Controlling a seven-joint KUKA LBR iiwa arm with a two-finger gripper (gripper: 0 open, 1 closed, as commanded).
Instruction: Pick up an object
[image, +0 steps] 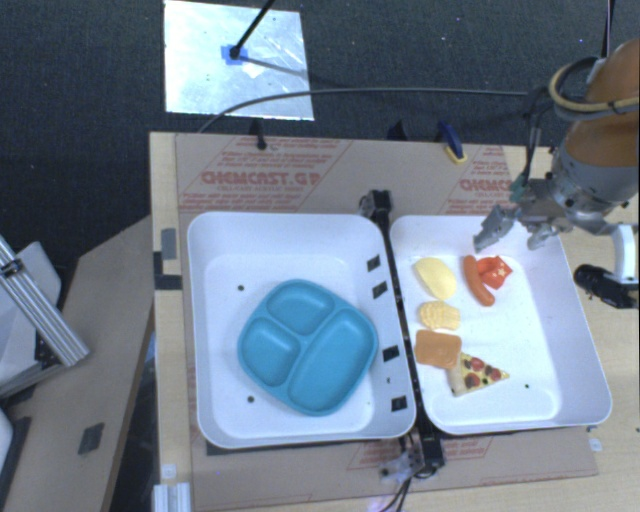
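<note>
My claw (514, 229) hangs over the far edge of the right bin (575, 340), its two fingers spread wide with nothing between them and touching nothing I can make out. Just near of it I see a red pepper piece (494, 270) lying against a sausage (478, 280). Left of those sits a pale yellow piece (435, 277), with a cracker (440, 316), toast (438, 349) and pizza slice (476, 375) nearer. The left bin (230, 250) holds a blue divided plate (306, 346).

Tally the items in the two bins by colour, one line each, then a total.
Blue: 1, the divided tray
Yellow: 2, pale piece, ridged piece
Red: 2, sausage, red piece
Orange-brown: 1, slab
Mixed: 1, pizza slice
Total: 7
</note>
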